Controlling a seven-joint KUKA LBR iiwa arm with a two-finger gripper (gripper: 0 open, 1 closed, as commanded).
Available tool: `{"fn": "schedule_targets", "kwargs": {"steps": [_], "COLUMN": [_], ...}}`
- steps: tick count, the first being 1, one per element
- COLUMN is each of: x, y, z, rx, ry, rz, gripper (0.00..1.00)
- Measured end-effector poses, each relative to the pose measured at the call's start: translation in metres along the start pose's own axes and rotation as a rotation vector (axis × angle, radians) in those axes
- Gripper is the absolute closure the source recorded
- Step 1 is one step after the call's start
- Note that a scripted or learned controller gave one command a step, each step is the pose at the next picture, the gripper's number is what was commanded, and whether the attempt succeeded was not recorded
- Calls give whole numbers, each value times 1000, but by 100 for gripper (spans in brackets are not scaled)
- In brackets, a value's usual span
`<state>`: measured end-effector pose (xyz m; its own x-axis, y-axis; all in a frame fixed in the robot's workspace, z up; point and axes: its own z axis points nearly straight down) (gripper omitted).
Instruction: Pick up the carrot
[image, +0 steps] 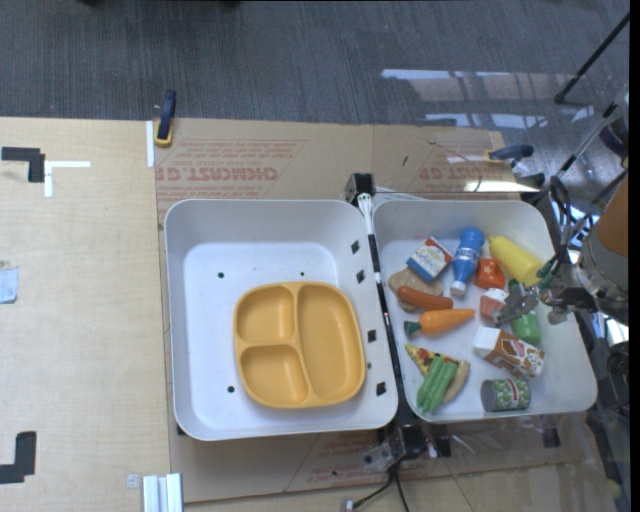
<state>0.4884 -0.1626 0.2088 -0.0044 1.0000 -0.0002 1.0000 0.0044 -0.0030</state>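
The carrot (446, 320) lies just left of the end effector (519, 303), whose grip state honestly can't be told.

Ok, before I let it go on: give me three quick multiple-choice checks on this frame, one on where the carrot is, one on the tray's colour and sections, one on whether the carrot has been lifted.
1. Where does the carrot lie?
A. In the right bin, among the toy foods
B. On the tray
C. On the cardboard outside the bins

2. What does the tray in the left bin look like?
A. Blue, two sections
B. Yellow, three sections
C. Red, four sections

3. What state is the carrot in?
A. Held between the fingers
B. Lying in its bin, not lifted
C. Standing upright on the tray

Answers:
1 A: it lies near the right bin's middle, just below the sausage.
2 B: the tray is yellow, with one long section and two smaller ones.
3 B: the gripper sits to the carrot's right, apart from it.
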Motion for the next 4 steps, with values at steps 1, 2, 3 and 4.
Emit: {"fn": "schedule_targets", "kwargs": {"steps": [1,2,3,4], "x": [51,58,62,63], "y": [56,28,-6,-9], "z": [117,118,117,118], "rx": [-1,3,-1,-1], "ry": [-1,2,4,3], "rz": [109,356,688,1080], "gripper": [0,0,0,0]}}
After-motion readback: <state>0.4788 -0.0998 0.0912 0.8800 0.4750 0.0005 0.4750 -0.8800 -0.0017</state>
